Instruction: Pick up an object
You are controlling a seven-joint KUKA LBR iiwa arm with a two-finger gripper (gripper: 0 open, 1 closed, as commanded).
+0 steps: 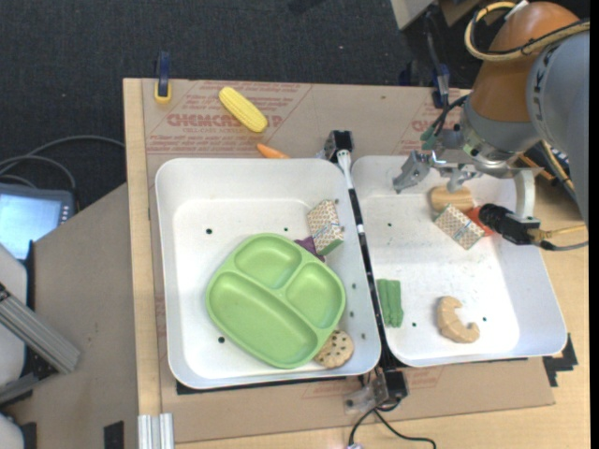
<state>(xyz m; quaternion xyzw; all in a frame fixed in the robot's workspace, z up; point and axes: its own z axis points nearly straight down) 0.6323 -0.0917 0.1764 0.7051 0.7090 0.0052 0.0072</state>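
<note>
Jaws (418,168) spread apart, nothing between them, hovering over far end of right bin (524,344). Near end: croissant-shaped piece (456,320), green block (389,302) by the divider. Farther up: patterned block (460,225) and tan block (451,197) just beside the jaws (likeliest targets, by proximity). Left bin: green tray (274,298), cookie (333,349). Beyond, on desk (309,110): corn cob (242,108). Pick not yet made; descent, closing, lift remain.

A divided plate (273,299) is set in the left bin (178,251), with a cookie (333,349) at its near edge and a patterned block (325,224) behind it. In the right bin (533,307), a croissant (456,320) is placed right of a bean pod (389,301). A corn cob (242,108) is laid on the surface behind the bins.
</note>
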